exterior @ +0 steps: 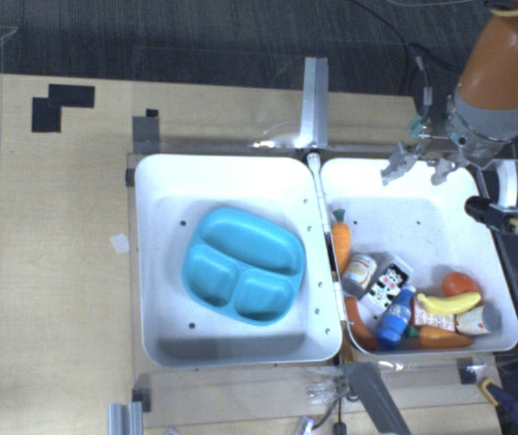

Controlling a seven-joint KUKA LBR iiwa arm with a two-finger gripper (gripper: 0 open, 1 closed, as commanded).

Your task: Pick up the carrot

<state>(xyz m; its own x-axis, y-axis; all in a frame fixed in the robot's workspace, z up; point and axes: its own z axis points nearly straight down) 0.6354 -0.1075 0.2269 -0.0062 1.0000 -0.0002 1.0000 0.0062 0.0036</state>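
Hovering with fingers apart at the right bin's [476, 208] far edge, gripper [417, 165]. Lying well toward the bin's near-left side, against the dividing wall, carrot [340, 243], long axis running near-to-far.

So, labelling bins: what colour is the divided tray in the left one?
Light blue tray, seen in the camera view.

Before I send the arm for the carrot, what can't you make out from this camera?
- Carrot: its lower end is hidden behind the bin divider and the small can.
- Second orange piece: partly covered by the banana; too small to identify.
- Gripper: fingers small and blurred.
- Can's label: too small to read.
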